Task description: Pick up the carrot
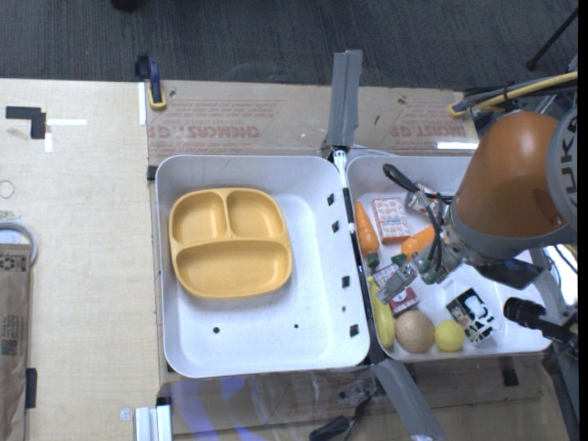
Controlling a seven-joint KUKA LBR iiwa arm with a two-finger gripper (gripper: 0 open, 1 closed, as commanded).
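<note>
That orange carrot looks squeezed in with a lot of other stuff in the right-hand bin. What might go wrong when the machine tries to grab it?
The carrot lies tight against the bin wall, so the hand may not fit around it. A second orange piece sits close to the hand and could be taken by mistake. The small card beside the carrot might get knocked or caught.

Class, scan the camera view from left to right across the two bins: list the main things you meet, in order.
Yellow three-compartment plastic plate in the left white bin → orange carrot lying by the right white bin's left wall → brown round potato-like ball → small yellow lemon → grey arm's orange band.
</note>
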